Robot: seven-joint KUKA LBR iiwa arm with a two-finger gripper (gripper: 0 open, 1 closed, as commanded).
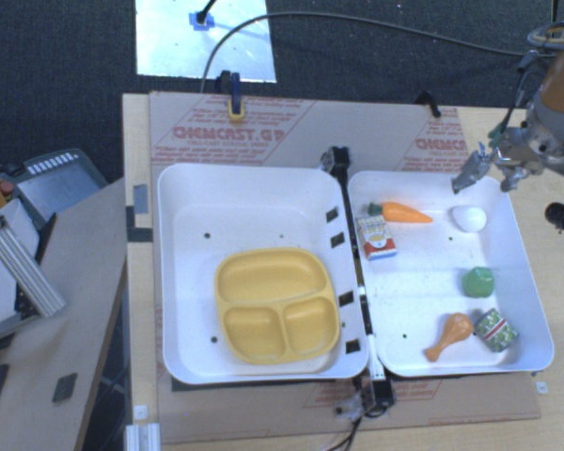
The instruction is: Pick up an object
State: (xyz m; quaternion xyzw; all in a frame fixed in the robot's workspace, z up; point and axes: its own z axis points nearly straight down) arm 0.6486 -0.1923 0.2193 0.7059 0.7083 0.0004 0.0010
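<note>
Jaws (489, 169) spread open, holding nothing, above right bin's (536, 280) far edge, white egg (468, 219) just below.

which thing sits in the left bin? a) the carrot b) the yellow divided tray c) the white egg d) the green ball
b: the yellow divided tray lies alone in the left bin, while the carrot, white egg and green ball all lie in the right bin.
</note>
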